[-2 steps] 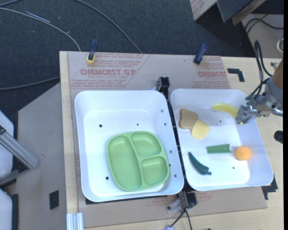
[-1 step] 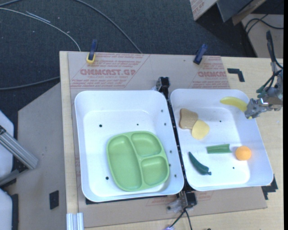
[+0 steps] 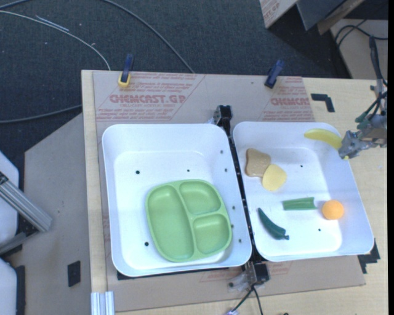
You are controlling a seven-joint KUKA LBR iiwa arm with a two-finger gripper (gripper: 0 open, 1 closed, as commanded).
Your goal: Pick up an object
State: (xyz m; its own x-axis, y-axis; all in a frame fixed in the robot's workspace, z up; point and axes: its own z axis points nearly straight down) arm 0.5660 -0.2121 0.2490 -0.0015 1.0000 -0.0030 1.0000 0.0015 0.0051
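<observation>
The desk (image 3: pixel 203 92) is a pale wooden board under a clear sheet printed with reddish lettering, held down at its far edge by a yellow-and-blue clamp (image 3: pixel 126 71) and a blue clamp (image 3: pixel 274 73). Around it lies dark grey carpet (image 3: pixel 55 67), crossed by thin grey cables (image 3: pixel 74 37). A cardboard box (image 3: pixel 277 9) sits at the top, right of centre. An aluminium rail (image 3: pixel 24 203) slants at the left edge. Light is even and soft.

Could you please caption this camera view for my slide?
Gripper beside banana at right bin; green tray in left bin.
</observation>
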